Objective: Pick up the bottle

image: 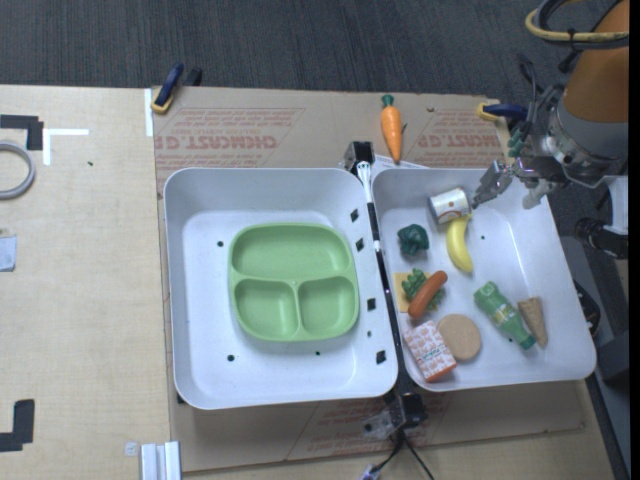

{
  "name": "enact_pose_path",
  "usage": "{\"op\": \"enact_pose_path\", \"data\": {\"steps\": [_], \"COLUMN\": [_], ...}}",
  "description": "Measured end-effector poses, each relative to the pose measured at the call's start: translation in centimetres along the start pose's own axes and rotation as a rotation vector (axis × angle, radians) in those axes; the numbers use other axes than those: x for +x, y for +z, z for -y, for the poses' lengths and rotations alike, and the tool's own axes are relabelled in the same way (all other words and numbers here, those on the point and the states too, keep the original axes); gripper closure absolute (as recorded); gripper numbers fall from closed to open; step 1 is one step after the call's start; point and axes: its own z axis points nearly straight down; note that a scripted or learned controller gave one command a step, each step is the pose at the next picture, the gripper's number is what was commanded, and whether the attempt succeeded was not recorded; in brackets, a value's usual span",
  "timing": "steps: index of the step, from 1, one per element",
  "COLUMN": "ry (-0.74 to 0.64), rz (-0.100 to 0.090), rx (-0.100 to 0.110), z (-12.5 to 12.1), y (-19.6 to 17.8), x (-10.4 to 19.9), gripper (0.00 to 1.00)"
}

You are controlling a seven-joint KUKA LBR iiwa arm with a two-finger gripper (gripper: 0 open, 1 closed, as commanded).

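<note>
Fingers (493, 183) thin, dark metal, over the right bin's (560, 230) upper rim; whether apart or together cannot be told, too small and tangled with cables. Just beside the tips, toward the bin's middle, a short silvery can (449, 203) on its side. Below it a curved yellow banana (459, 245) and a knobbly dark-green broccoli (412, 237). Green bottle (503, 315), translucent plastic, ridged, lies flat well apart from the fingers, near the bin's lower right, touching a tan cone-shaped piece (534, 320). Round flat tan cookie (460, 336) and printed carton (429, 351) nearer the front wall. Arm's orange band (600, 64) cut off by the frame edge. Left bin (190, 298) holds a matte green three-compartment tray (294, 282). Plastic carrot (390, 128) on the cardboard-covered worktop (80, 298).
</note>
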Motion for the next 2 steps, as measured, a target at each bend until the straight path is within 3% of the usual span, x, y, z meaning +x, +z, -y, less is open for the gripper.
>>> {"op": "enact_pose_path", "data": {"steps": [1,2], "ry": [-0.022,-0.02], "rz": [0.0,0.001], "rx": [0.0,-0.001], "z": [6.59,6.57], "y": [13.58,12.61], "x": [-3.89,-3.93], "gripper": [0.0,1.0]}}
